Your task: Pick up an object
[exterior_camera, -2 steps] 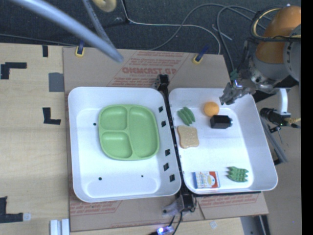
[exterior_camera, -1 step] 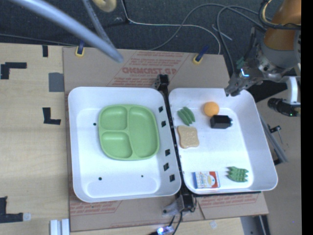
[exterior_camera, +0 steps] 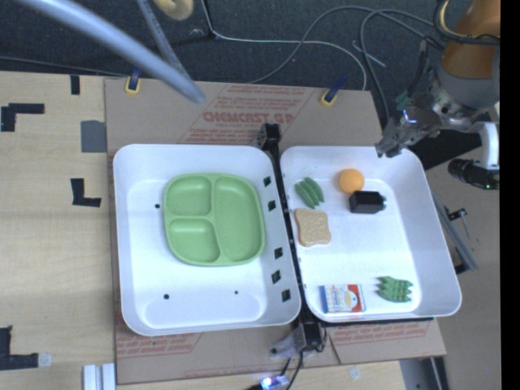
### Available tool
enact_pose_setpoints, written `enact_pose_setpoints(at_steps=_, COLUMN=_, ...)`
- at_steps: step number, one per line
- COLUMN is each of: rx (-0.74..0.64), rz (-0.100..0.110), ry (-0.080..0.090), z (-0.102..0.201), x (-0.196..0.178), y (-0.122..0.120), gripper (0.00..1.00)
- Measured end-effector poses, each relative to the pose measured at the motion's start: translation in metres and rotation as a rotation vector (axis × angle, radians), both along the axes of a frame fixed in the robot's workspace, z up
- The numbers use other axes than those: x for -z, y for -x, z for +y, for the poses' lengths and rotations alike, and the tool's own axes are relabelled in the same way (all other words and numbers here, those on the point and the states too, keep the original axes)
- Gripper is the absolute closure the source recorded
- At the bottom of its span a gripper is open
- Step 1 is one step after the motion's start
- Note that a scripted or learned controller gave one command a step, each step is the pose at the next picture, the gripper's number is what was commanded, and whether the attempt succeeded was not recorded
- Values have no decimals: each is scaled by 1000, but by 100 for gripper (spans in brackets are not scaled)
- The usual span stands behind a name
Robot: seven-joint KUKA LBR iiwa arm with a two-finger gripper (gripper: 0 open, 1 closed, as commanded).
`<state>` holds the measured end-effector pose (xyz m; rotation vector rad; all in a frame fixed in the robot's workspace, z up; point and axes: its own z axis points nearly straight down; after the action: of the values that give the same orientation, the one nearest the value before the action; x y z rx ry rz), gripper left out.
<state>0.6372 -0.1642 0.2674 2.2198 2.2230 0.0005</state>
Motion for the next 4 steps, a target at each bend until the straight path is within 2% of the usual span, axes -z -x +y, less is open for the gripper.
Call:
enact_pose_setpoints(at_steps=2, rx=-2, rz=3, ry=0, z=88, x=0, y=40, gripper=100)
enact_pose_setpoints(at_steps=4, rx=-2, rz=6, ry=0, z=177, x=31, y=101, gripper=100)
